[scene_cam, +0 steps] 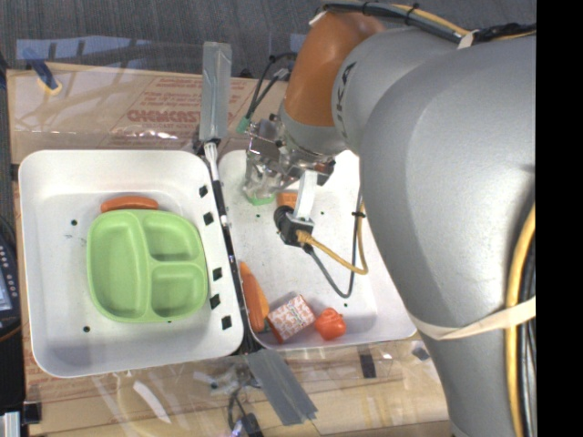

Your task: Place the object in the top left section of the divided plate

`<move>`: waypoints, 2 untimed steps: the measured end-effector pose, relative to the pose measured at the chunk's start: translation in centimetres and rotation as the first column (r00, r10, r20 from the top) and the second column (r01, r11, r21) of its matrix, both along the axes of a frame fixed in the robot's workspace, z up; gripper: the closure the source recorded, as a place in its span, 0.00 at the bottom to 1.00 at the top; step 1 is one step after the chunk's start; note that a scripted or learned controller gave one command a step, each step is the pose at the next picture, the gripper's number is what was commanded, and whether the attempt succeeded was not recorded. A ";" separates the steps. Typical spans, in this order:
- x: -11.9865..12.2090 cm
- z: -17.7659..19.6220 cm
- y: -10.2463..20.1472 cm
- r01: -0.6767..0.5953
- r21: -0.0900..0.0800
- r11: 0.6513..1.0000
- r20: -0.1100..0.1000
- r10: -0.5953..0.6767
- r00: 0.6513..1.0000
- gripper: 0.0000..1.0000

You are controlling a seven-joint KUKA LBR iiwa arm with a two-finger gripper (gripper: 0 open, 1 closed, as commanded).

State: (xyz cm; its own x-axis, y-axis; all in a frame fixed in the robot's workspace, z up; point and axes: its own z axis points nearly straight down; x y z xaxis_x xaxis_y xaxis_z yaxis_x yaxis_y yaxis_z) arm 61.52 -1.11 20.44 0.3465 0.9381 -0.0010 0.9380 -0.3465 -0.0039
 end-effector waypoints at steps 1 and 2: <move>0.0 0.9 0.1 -0.008 0.000 1.000 -0.003 0.008 1.000 1.00; 3.2 1.3 6.7 0.018 0.000 1.000 0.001 -0.018 1.000 1.00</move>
